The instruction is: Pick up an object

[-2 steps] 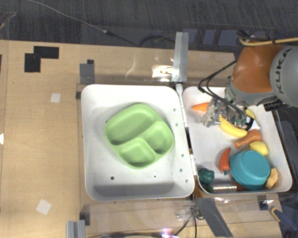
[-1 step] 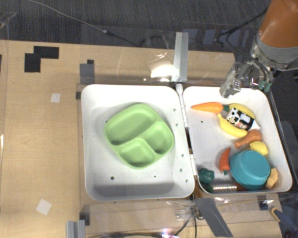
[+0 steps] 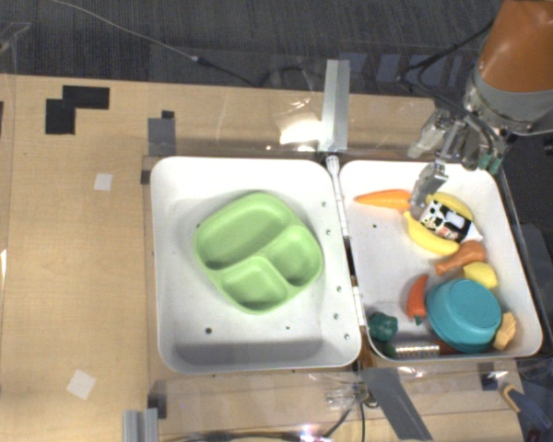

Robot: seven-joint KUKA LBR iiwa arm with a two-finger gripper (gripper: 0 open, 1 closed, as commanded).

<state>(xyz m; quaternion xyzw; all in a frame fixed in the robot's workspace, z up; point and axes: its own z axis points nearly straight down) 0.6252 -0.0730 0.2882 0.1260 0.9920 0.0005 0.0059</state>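
Jaws' state impossible to tell at upper right of frame, poised over right bin [image 3: 516,247], just above banana [image 3: 430,236] and black-and-white toy [image 3: 444,217], carrot [image 3: 381,197] beside them, green divided plate [image 3: 258,250] in left bin [image 3: 175,274], no legible writing.

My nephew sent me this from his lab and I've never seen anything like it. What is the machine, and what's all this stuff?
One camera looks down at a slant on a bench with two shallow white bins. The grey and orange thing at upper right is a robot arm; its gripper hangs over the right bin, just above a banana and beside a carrot. I cannot tell that it holds anything. That bin also holds a teal bowl and other toy food. The left bin holds a green divided plate.
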